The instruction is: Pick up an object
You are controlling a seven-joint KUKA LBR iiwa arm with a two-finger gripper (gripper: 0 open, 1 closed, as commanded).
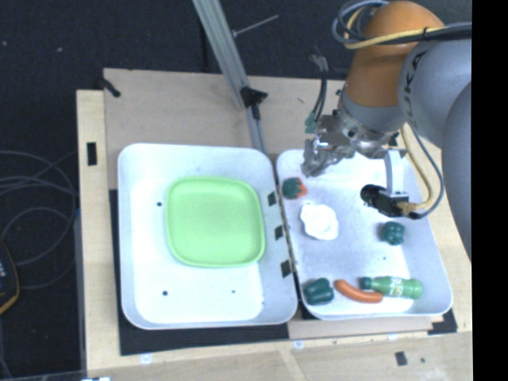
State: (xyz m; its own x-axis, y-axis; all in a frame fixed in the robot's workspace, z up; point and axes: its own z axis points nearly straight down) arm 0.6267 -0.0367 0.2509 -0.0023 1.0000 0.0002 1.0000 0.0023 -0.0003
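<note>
Hovering over the far-left corner of the right bin (441,288), my gripper (316,163) hangs w/ its tips just above the bin floor, close to the divider between the two bins. Finger state: cannot tell; the tips are small and dark against the wall from this angle, so no call on their state. Nothing shows between the tips, so I judge no grasp made yet. Nearest candidate: a small green-and-orange object (293,187), lying on the floor just beside and slightly toward the near side of my tips, apart from them as far as the view shows. Other candidates in the same bin: white crumpled piece (319,221) near the centre-left, small teal object (391,232) toward the right, dark green pepper-like item (318,291) at the near-left corner, orange carrot-like item (356,292) beside it, green bottle (392,286) along the near wall. Left bin (139,213) carries a green plate (214,221), well apart from my position. Status: approach stage approx. complete, pick not done. Remaining, in my judgement: align over the target, descend, close, lift, then verify the item rides up w/ the tips.
</note>
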